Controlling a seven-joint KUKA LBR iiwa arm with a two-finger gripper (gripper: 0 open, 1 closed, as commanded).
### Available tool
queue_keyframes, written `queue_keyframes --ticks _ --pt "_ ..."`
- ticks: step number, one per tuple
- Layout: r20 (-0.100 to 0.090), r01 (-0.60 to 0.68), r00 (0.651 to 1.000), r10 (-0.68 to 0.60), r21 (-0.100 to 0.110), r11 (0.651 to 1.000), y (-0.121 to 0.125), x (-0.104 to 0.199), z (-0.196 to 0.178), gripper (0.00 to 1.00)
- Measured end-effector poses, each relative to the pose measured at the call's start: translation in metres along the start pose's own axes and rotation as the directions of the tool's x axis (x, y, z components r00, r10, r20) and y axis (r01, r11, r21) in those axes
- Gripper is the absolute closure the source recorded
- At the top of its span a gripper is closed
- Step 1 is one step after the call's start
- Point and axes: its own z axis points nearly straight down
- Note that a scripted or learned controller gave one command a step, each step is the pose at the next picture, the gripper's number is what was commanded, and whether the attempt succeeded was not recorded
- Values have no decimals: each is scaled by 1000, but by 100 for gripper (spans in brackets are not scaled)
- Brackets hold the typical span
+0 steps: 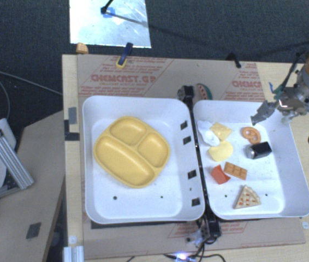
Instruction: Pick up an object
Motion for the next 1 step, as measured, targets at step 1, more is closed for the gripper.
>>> queue_keyframes --ticks 1 --pt "5 2 1000 -2 -19 1000 -30 -9 136 0"
